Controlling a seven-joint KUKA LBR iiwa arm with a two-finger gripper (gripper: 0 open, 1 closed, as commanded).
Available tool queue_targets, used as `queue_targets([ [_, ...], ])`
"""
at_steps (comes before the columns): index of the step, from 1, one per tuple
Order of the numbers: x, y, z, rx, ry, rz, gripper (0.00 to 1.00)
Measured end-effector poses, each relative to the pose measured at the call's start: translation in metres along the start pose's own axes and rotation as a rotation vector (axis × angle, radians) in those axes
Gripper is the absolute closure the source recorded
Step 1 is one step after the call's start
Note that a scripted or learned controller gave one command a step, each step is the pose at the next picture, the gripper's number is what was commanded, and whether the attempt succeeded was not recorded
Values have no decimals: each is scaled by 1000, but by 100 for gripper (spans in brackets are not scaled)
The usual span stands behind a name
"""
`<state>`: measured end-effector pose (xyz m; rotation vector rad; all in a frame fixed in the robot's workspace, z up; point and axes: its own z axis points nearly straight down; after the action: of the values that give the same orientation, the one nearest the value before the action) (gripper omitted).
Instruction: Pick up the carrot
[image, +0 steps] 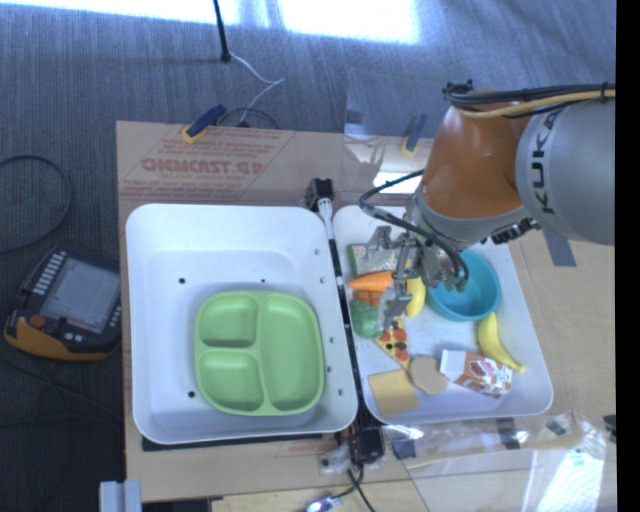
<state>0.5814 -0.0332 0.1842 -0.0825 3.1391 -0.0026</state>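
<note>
the carrot (371, 283) lies in the right bin (528, 395) by its left wall, long axis left-right; the gripper (400, 262) hangs just right of it (finger state: cannot tell).

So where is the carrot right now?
The orange carrot lies in the right-hand white bin, close to its left wall, just under the gripper, with a green vegetable piece below it in the camera view.
</note>
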Motion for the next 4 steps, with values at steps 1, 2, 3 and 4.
queue_targets([
  [1, 16, -47, 0, -1, 0, 105, 0],
  [2, 24, -59, 84, 0, -16, 148, 0],
  [3, -68, -70, 86, -10, 51, 190, 0],
  [4, -45, -54, 85, -14, -6, 669, 0],
])
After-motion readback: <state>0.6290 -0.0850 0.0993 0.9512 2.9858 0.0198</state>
